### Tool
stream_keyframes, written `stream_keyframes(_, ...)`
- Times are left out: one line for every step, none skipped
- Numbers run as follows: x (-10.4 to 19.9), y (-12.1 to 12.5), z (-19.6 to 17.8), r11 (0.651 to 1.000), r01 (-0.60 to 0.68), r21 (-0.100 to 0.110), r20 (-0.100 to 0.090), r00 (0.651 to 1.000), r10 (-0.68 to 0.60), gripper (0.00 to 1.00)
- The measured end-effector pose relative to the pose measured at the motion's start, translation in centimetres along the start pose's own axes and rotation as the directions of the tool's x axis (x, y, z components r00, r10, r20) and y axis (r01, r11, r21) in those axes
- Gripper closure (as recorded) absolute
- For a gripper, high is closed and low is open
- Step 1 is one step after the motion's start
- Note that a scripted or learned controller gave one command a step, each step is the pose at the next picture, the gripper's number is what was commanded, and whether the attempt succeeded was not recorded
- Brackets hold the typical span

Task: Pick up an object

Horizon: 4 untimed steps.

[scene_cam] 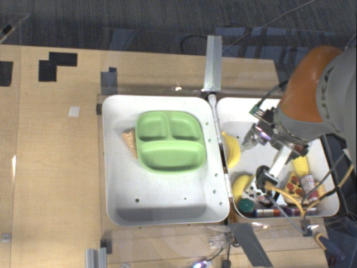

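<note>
My gripper [252, 137] hangs over the upper middle of the right bin [240, 111], below the grey wrist and its orange band. Just to its left, against the bin's left wall, lies a yellow banana [232, 149]. Lower in the bin, a second yellow fruit-like piece [241, 184] sits near the front left corner. A ribbed yellow piece like a corn cob [300, 165] lies to the right. Nothing shows between the gripper and the bin floor.
The left bin [120, 194] holds a green divided plate [169, 140], with a tan crumbly piece [130, 143] at its left edge. Along the right bin's front lie a green round piece [246, 207], a red marker [269, 211] and a small bottle [308, 183].
</note>
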State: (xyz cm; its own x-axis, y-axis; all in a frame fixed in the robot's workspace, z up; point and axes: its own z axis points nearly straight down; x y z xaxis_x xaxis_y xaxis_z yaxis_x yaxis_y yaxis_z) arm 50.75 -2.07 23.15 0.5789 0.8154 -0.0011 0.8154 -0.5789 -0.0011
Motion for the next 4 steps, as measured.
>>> stream_keyframes(4.1, 9.0, 5.0, 0.989, 0.147, 0.001, 0.001, 0.989, -0.147, 0.0)
stream_keyframes(-0.8, 11.9, 14.0, 0.941, 0.338, -0.001, -0.001, 0.941, -0.338, 0.0)
stream_keyframes(-7.6, 8.3, 14.1, 0.932, 0.361, -0.018, -0.004, 0.932, -0.361, 0.0)
stream_keyframes(-1.6, 13.3, 8.7, 0.859, 0.512, -0.003, 0.0, 0.859, -0.512, 0.0)
